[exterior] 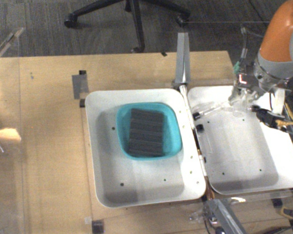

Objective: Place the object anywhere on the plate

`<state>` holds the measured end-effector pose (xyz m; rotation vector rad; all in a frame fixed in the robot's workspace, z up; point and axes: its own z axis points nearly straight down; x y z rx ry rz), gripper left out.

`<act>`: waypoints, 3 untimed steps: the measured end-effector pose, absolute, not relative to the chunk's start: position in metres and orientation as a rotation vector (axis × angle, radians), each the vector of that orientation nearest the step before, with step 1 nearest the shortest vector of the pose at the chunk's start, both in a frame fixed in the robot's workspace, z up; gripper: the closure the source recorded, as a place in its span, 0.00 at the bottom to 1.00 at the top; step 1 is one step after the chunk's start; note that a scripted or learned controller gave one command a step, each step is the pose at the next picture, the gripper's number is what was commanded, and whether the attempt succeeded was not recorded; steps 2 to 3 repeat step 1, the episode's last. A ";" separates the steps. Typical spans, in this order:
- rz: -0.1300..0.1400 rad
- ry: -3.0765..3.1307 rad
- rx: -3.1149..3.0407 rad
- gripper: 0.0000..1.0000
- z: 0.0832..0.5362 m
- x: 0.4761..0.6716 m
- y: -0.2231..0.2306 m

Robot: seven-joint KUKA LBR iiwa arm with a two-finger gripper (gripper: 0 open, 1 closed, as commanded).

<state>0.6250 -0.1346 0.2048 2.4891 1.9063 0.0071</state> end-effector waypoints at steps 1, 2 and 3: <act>0.007 1.906 2.489 0.00 0.205 0.625 -0.135; 0.007 1.906 2.489 0.00 0.205 0.625 -0.135; 0.007 1.906 2.489 0.00 0.205 0.625 -0.135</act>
